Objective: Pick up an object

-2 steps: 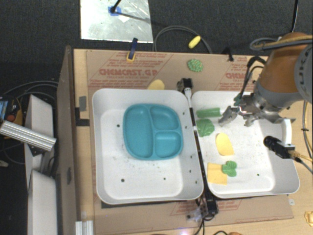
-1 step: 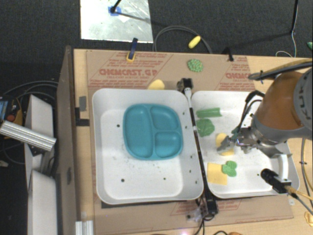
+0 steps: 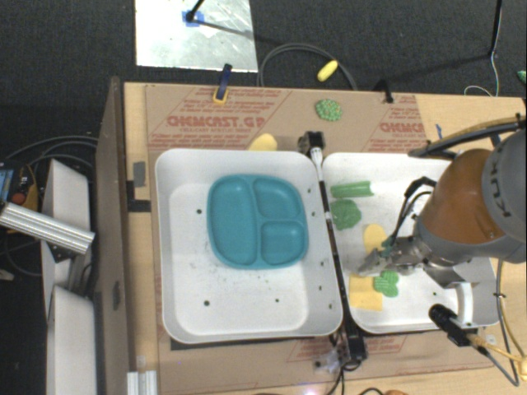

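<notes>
Hand [image 3: 380, 263] low in right bin [image 3: 420, 164], grip state unclear, green bean [image 3: 352, 190] lying left-right

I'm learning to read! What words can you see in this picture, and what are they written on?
"CHEMCAST G P": red print on the brown cardboard sheet, behind the left bin.
"CHEMCAS": the same red print cut short, on the cardboard behind the right bin.
Smaller red lines around both prints: too blurred to read.
Grey letters on the arm: cut off, unreadable.
</notes>
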